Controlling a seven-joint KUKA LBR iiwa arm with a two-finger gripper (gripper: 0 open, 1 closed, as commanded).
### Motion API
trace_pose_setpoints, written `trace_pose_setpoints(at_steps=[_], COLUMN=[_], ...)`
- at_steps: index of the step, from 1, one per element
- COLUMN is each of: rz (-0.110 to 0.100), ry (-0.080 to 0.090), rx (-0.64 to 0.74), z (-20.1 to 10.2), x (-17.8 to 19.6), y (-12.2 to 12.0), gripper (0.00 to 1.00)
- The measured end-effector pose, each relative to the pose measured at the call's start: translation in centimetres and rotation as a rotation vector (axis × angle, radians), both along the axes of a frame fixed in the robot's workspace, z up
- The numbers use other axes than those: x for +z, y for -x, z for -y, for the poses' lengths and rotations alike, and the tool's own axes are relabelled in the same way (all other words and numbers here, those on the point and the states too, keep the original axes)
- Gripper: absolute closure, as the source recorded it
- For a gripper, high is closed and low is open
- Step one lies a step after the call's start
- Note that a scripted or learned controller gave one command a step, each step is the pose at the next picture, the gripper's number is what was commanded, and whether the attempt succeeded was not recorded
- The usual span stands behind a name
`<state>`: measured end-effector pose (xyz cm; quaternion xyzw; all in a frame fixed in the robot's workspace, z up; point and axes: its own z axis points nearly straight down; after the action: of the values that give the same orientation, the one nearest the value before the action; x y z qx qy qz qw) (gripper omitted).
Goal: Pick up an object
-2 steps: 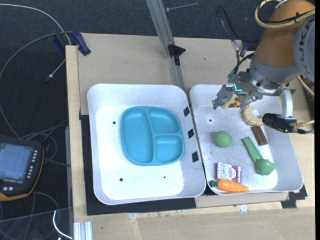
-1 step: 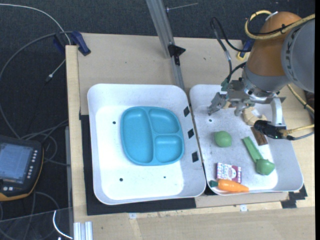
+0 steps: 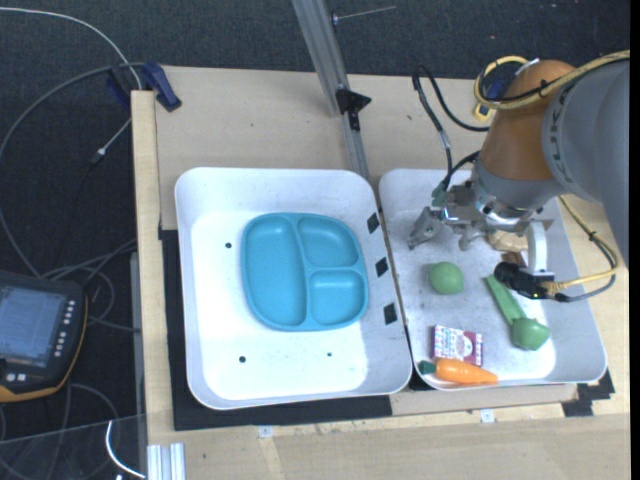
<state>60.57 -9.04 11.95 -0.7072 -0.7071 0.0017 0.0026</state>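
Observation:
In the right bin (image 3: pixel 400 193) lie a green ball (image 3: pixel 447 277), a green long-handled toy (image 3: pixel 517 315), a small pink box (image 3: pixel 457 344) and an orange carrot (image 3: pixel 466 372). My gripper (image 3: pixel 444 232) hangs over the bin's upper middle, just above the green ball in the picture. Its fingers are spread open with nothing between them. The arm's grey and orange wrist (image 3: pixel 520 148) covers the bin's upper right part. A tan object (image 3: pixel 508 244) peeks out from under the wrist.
The left bin (image 3: pixel 200 258) holds a blue divided plate (image 3: pixel 303 270). A metal post (image 3: pixel 322 38) rises at a slant behind the bins. Cables (image 3: pixel 440 108) run from the arm over the right bin's far edge.

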Motion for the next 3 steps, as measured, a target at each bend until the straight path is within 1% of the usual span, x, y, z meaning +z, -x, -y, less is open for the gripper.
trace_pose_setpoints(at_steps=[1,2,3], rz=[0.001,0.005,0.012], ry=[0.000,-0.001,0.002], rx=[0.001,0.001,0.000], z=[-0.1,-0.1,0.8], x=[-2.8,-1.6,3.4], y=[0.0,-0.1,0.0], gripper=[0.00,1.00,1.00])
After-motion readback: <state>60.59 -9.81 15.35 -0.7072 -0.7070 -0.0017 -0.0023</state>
